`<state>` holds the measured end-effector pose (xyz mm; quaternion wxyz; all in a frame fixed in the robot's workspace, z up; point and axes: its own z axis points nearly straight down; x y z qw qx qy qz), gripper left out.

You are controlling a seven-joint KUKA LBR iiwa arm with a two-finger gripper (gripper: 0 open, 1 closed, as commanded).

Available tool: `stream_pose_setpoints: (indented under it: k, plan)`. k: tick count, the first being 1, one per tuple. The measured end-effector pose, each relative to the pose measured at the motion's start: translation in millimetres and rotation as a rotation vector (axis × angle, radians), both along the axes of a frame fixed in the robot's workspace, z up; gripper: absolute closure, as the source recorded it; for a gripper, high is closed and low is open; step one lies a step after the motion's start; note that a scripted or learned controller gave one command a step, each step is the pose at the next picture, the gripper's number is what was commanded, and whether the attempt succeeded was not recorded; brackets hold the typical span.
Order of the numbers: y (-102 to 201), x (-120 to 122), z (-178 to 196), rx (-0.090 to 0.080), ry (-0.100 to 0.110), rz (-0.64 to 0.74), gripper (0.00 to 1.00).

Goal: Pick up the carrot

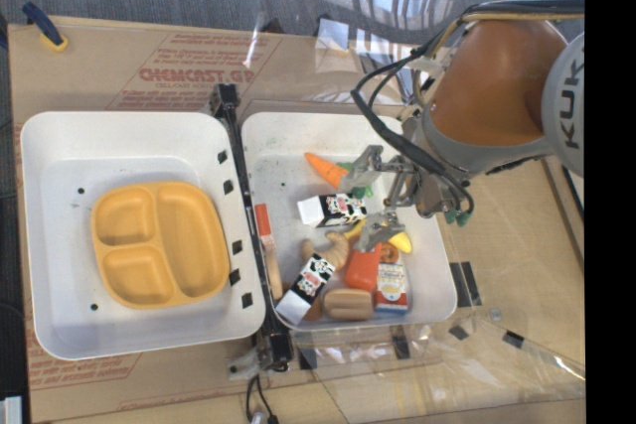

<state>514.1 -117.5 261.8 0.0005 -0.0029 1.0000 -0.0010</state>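
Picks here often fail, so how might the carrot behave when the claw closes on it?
The carrot looks like smooth, rigid toy plastic, so probably light but slippery. Its taper could let it squirt out sideways. Lying on the bin floor, it may roll if nudged.

My gripper [370, 196] hangs spread over the right bin [278, 139], just right of the carrot [326, 168], nothing between its fingers. Left of the carrot, a yellow tray [159, 241] sits in the left bin [60, 139].

We see the bench [149, 65], covered in printed brown cardboard. Two white bins lie on it: the right bin [288, 129] under the gripper [383, 199], the left bin [60, 144] well beyond it.
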Motion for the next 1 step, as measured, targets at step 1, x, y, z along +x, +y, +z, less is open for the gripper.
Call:
stream_pose_setpoints:
  k: [1]
  plan:
    - [-37.7,77.0,-15.5,0.001,-0.001,0.048,0.0]
